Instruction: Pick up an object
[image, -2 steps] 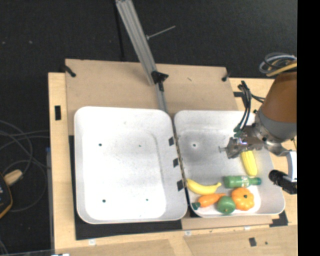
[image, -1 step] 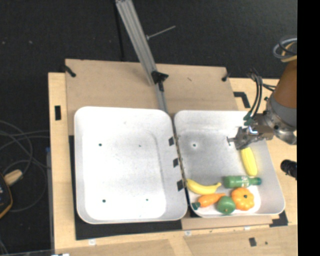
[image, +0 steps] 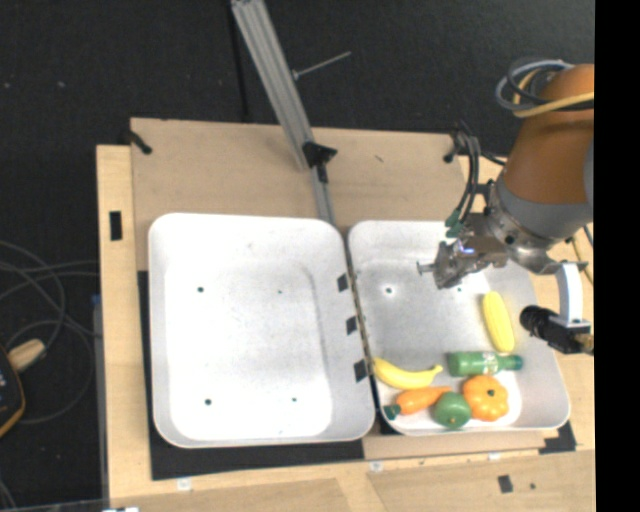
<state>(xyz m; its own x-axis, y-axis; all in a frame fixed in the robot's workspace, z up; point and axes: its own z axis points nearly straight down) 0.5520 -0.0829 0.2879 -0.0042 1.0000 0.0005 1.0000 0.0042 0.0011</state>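
Two white bins (image: 250, 330); six toy foods lie in the right one; the pincer's (image: 450, 268) grip state is indiscernible.

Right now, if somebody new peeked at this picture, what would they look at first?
Probably the big grey robot arm with the orange band reaching in from the right, its gripper hanging over the right white bin. Next, the bright toy food bunched in that bin's near corner: a curved yellow banana, an orange pumpkin, a green pepper and a green bottle. A yellow corn cob lies apart, nearer the gripper.
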